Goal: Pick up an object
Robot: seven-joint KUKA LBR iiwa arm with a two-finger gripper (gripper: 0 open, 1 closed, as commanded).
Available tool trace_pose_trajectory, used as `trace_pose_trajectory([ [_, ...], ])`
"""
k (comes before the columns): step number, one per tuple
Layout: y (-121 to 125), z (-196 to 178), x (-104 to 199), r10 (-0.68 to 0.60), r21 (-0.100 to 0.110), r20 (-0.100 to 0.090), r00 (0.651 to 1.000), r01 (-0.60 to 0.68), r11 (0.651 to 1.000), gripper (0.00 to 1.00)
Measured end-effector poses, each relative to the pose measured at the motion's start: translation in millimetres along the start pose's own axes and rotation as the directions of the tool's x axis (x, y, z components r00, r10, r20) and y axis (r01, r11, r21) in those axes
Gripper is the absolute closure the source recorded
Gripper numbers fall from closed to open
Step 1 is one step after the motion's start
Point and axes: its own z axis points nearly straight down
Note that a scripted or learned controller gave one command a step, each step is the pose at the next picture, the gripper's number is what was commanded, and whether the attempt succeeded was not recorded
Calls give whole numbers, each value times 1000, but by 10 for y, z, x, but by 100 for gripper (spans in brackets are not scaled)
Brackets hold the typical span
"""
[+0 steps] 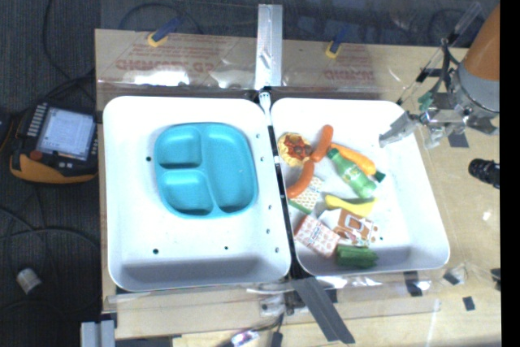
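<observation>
Green bottle [353, 172] in right bin [426, 199], left of gripper [396, 132].

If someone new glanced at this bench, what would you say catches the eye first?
Probably the bright blue divided tray, lying alone in the left white bin. Next comes the colourful jumble of toy food in the right white bin: a green bottle, an orange carrot and a small printed carton among them. The gripper hangs over that bin's upper right corner, apart from the pile.
</observation>
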Motion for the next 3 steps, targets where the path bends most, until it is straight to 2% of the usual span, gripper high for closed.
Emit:
trace_pose_trajectory([
  [1, 0, 0, 0, 0, 0, 0, 1000, 0, 1000, 0],
  [2, 296, 1140, 110, -84, 1, 2, 996, 84, 996, 0],
  [3, 292, 1410, 111, -180, -6, 7, 984, 181, 984, 0],
])
